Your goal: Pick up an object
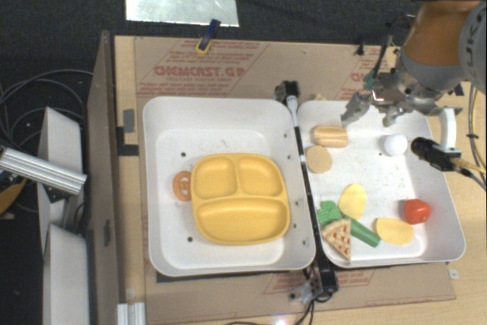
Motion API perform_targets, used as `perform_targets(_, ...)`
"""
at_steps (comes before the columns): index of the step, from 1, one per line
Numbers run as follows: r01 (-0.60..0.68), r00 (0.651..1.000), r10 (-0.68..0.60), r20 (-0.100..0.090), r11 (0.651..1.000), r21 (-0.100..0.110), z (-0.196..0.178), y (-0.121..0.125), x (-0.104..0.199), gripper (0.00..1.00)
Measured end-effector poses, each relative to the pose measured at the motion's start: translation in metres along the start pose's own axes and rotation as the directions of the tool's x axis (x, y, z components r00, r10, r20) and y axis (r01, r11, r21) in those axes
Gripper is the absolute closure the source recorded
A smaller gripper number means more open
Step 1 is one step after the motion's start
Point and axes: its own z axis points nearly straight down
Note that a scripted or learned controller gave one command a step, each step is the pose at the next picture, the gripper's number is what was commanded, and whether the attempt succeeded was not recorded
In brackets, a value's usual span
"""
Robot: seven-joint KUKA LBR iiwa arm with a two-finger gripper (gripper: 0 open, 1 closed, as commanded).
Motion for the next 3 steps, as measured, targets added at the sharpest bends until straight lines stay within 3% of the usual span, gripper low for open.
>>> perform_targets(1, 0.002, 1.000, -0.002, 0.000, 1.000, 0.005, 0.127, 0.037, -0.008, 0.00)
perform_targets(2, 0.004, 1.000, -0.004, 0.000, 1.000, -0.001, 0.151, 0.054, 0.005, 0.00)
perform_targets(3, 0.004, 1.000, -0.004, 0.000, 1.000, -0.004, 0.138, 0.055, 0.004, 1.00)
